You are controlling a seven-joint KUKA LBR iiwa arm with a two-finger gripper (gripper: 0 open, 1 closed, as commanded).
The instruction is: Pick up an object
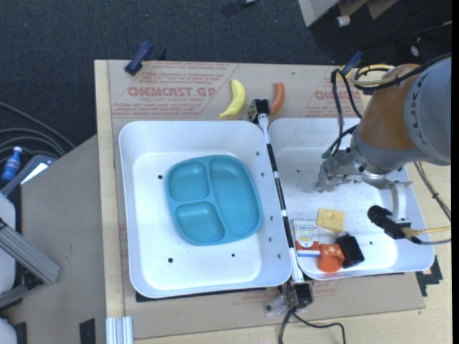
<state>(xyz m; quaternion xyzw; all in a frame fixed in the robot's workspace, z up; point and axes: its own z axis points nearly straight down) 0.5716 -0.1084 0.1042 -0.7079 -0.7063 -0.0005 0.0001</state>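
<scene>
claw (pixel 328 180) state unclear, low in right bin (pixel 301 138); one blue tray (pixel 212 199) in left bin (pixel 143 156).

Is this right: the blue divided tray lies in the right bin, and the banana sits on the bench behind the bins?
Not quite. The camera view shows the blue divided tray lying in the left bin, not the right bin. The banana does sit on the bench behind the bins.
</scene>
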